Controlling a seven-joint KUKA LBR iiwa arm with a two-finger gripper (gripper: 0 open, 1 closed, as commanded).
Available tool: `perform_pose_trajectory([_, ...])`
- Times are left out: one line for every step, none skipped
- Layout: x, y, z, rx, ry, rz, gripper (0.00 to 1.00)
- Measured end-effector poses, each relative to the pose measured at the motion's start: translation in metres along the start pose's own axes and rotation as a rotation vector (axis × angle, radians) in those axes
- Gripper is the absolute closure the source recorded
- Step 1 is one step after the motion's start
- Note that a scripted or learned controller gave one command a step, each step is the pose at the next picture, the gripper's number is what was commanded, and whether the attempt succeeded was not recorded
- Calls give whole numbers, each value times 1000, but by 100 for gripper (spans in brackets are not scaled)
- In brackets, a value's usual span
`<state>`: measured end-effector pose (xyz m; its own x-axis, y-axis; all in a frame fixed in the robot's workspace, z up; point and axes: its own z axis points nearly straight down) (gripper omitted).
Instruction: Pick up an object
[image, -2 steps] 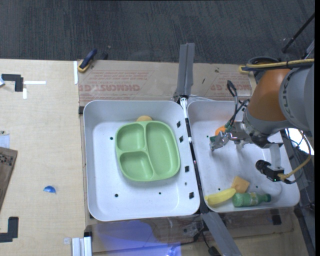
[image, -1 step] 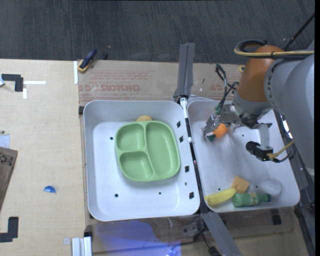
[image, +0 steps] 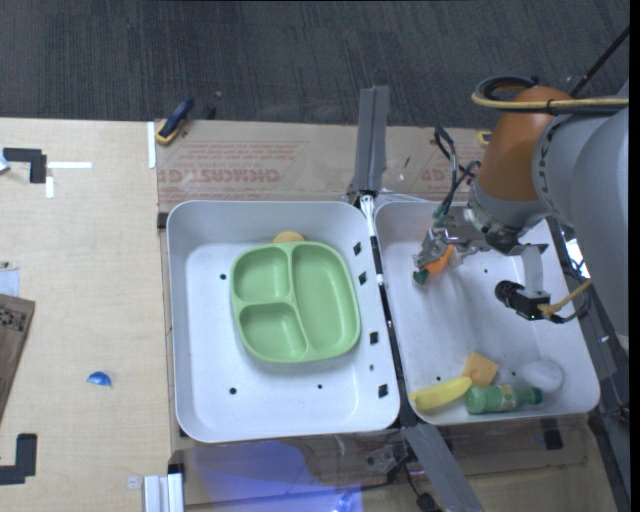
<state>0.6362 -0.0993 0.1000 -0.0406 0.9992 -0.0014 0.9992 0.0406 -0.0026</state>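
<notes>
One claw (image: 432, 258) (orange toy (image: 437, 262) between fingers)

**Clearance: both bins**

Left bin (image: 195, 330): a green divided plate (image: 296, 300) takes up the centre, with a small yellow thing (image: 289, 238) at its far edge. Open floor runs along the near edge and left wall.

Right bin (image: 560, 330): the near edge is crowded by a banana (image: 441, 394), green bottle (image: 502, 399), orange block (image: 481, 368) and white lump (image: 543, 375). The arm (image: 530, 150) and its cables overhang the far right corner. The middle floor is open.
</notes>
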Motion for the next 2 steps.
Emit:
perform_pose_trajectory([-55,-52,-20,0,1,102,100])
perform_pose_trajectory([-16,-30,-84,-1,1,177,100])
